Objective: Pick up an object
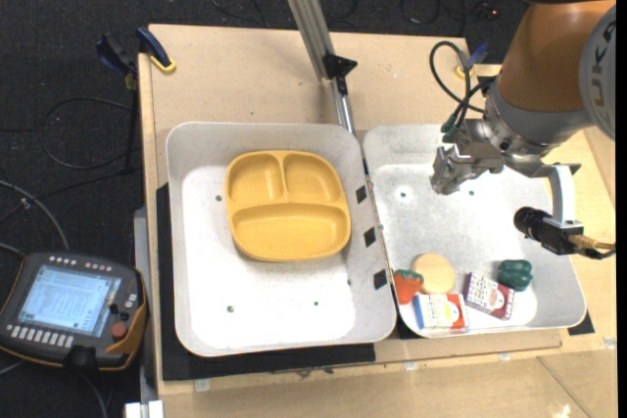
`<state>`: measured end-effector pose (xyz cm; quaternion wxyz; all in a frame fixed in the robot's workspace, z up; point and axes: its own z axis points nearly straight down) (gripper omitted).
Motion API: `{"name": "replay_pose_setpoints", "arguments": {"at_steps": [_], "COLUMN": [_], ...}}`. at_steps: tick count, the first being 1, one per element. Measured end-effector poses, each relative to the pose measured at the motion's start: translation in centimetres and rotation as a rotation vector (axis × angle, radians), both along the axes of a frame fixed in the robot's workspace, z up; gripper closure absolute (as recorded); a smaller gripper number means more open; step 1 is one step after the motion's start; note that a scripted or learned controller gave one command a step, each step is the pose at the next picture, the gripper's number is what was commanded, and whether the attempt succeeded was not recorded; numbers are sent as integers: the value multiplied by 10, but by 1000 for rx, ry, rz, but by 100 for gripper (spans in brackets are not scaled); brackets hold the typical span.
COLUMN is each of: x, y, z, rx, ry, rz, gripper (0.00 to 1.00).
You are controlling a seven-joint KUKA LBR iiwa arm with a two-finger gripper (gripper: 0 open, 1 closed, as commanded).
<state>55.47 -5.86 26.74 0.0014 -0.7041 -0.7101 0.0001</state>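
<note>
The gripper (453, 173), whose state cannot be told, is held above the right bin's (490, 220) bare far-left part, while the small objects (460, 294) are gathered along its near edge.

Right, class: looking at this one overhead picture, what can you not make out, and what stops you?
- Claw, camera view: small and dark, seen from above; open or shut cannot be told.
- Red item: partly behind the bin's rim; its shape is unclear.
- Printing on the small carton and the patterned box: too small to read.
- Handheld screen: text too small.
- Arm: cut off by the right edge.
</note>
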Motion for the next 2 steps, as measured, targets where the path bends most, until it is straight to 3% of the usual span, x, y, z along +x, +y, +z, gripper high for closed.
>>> {"name": "replay_pose_setpoints", "arguments": {"at_steps": [1,2], "x": [-3,9], "y": [48,108], "z": [-13,-14], "rx": [0,0], "ry": [0,-3], "rz": [-1,1], "gripper": [100,100]}}
